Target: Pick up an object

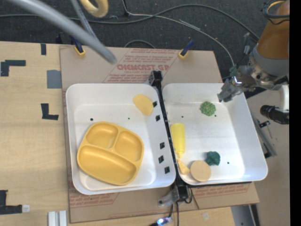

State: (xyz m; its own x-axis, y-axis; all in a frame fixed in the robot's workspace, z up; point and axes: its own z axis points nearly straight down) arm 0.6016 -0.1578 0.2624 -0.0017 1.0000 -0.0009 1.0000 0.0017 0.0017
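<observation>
The right bin holds a light green broccoli-like piece near its back, a long yellow piece along its left wall, a dark green piece and a round tan disc at the front. My gripper hangs over the right bin's back right part, just right of the light green piece and apart from it. Nothing shows between its fingers.
The left bin holds a yellow divided plate and a pale yellow piece near the divider. Grey hoses cross the top left. Cables run behind the bins.
</observation>
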